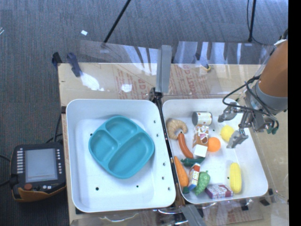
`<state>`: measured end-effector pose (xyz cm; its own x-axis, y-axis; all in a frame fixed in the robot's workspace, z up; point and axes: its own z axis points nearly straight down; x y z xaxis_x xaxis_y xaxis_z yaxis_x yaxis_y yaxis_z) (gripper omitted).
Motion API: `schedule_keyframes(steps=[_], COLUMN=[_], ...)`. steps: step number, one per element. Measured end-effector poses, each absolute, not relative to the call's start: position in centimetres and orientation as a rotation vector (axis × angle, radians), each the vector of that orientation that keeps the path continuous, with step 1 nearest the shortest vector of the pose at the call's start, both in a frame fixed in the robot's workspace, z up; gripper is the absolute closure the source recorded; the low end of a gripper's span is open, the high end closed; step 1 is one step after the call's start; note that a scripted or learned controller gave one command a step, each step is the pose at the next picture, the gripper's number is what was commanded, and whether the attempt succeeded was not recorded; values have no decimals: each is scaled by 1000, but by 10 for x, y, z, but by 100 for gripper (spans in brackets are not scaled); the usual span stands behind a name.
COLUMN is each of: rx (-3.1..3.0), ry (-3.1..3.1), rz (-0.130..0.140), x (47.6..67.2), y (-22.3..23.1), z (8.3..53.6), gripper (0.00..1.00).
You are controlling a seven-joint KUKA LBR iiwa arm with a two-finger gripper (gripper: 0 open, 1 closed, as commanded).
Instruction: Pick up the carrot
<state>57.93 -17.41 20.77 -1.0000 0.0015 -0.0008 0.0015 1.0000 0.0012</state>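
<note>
The bench (117,81) was a flat board under glossy clear film with red lettering. Two shallow white plastic bins with rounded corners sat side by side on it. The left bin (80,121) held a teal plate (122,146), smooth, rounded and split into three compartments, lying near the bin's middle.

The right bin (257,154) held the toy food. The grey arm (275,81), with its orange band, came in over that bin's far right corner. Its gripper (233,126) hung over the right side of the bin with its two metal fingers spread apart and nothing between them; a small round lemon (227,133) lay just below them.

The carrot (181,171), a smooth orange tapered shape, lay along the bin's left wall towards the near edge, well apart from the gripper. Just beyond it along the same wall lay a red sausage (185,145) and a curved tan croissant (176,125). A bumpy yellow corn cob (235,177) lay near the near right corner, with a small flat box (217,191) beside it at the near edge. A knobbly green vegetable (202,182) lay just right of the carrot's tip. A metal can (201,117) lay on its side near the far edge, and an orange ball (213,144) sat near the middle.
</note>
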Motion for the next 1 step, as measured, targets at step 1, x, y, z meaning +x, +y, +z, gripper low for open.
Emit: schedule_keyframes(steps=[1], rx=[-111], ry=[3145], rz=[6], x=[560], y=[-211], z=[87], gripper=[0])
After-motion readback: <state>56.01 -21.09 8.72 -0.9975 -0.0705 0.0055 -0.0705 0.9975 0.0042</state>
